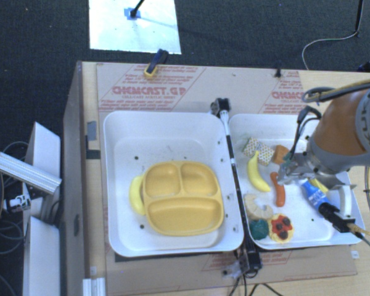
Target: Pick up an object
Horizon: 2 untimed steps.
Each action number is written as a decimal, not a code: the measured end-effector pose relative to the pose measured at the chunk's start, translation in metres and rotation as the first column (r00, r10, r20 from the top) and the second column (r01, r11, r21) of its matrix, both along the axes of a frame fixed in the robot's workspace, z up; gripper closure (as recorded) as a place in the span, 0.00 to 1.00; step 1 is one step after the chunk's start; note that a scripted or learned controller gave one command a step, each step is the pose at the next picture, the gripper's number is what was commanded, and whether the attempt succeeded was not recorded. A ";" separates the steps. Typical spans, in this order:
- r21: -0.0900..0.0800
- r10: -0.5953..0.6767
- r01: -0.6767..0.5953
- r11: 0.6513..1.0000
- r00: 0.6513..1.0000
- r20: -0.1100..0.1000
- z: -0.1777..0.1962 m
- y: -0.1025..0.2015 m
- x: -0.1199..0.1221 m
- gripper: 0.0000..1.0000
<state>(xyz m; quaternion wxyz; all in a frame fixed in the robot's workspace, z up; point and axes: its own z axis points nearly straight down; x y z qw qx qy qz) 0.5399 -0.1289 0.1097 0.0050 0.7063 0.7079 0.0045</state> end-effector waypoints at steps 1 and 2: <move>0.000 0.000 0.000 1.000 1.000 -0.001 0.000 0.000 0.000 0.00; 0.001 -0.001 0.001 1.000 1.000 -0.013 -0.026 0.004 -0.029 0.00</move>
